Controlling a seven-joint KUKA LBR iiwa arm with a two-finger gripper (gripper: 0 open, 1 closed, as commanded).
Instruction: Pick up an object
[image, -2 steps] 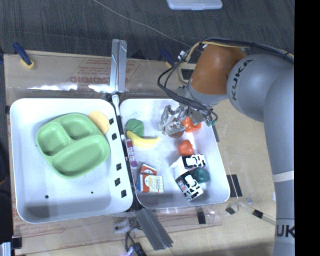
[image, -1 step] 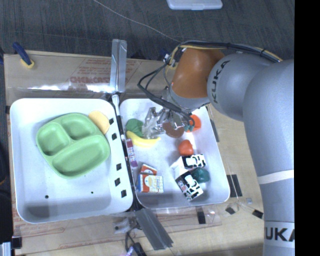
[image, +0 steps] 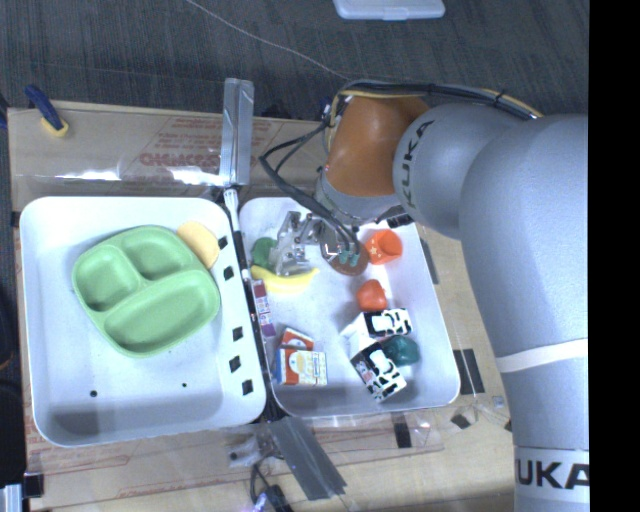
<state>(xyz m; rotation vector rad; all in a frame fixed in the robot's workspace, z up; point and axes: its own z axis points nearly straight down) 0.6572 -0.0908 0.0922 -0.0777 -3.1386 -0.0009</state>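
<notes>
Near edge of the right bin (image: 440, 385): a black-and-white cow-print cup (image: 378, 372) lies on its side, touching a teal object (image: 403, 350) just right of it. A 2nd cow-print piece (image: 387, 322) sits directly above, touching the teal one. Left of these, a small orange-and-white carton (image: 300, 360) lies flat near the bin's left wall.

Left bin (image: 40, 400): green divided plate (image: 147, 287) with 3 compartments, tilted, taking up the middle. A yellow object (image: 199, 241) rests against the plate's upper right rim, close to the divider between the 2 bins.

Mid right bin: a small orange-red object (image: 372, 294) sits alone, just above the cow-print group. A banana (image: 283, 277) lies along the left side, with a green object (image: 263, 250) touching its upper left end.

Far part of right bin: gripper (image: 296, 250) down at the banana, metal fingers pointing at its top edge; whether they are spread or closed on anything, cannot tell. An orange cup (image: 384, 246) sits right of the gripper, with a brown round object (image: 347, 262) between the 2.

Farther still: orange band (image: 365, 145) of the arm (image: 500, 200) above the bin's back wall, black cables looping off it. A blue and yellow object (image: 46, 110) lies on the bench at far left.
</notes>
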